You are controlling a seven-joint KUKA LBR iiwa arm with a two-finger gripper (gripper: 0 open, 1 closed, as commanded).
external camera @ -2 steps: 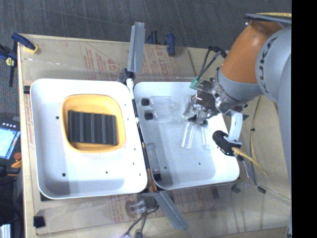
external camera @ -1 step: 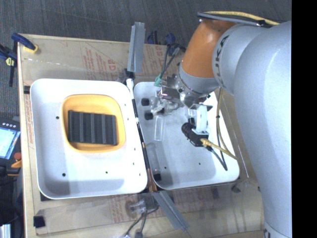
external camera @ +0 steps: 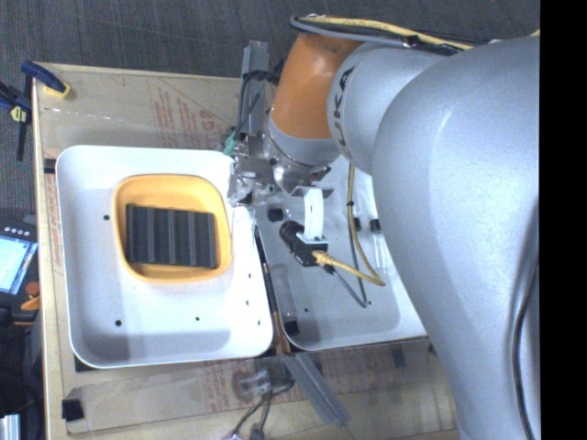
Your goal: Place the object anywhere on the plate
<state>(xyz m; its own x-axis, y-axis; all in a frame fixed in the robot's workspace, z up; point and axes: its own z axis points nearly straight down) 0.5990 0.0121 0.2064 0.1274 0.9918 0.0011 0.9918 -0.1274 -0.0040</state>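
- The left bin (external camera: 156,324), shallow and white, holds a yellow plate (external camera: 171,187) with rounded corners, set towards its far half
- On the plate lies the dark ribbed block (external camera: 174,236), flat in the plate's middle, with the yellow rim showing all round it
- The block is a dark grey to black rectangle, its long side running left to right, with raised ribs and grooves between them running near to far
- The right bin (external camera: 362,324), also white, touches the left bin along their shared edge; the grey arm (external camera: 440,154) covers most of it, and only its near part shows bare floor
- The gripper (external camera: 248,186) hangs over the far end of that shared edge, just right of the plate's far right corner and apart from the block
- Whether the claw is spread or pressed together cannot be told, and nothing is seen held in it
- Both bins stand on a brown board (external camera: 138,108), and a blue clamp (external camera: 46,76) sits at its far left corner
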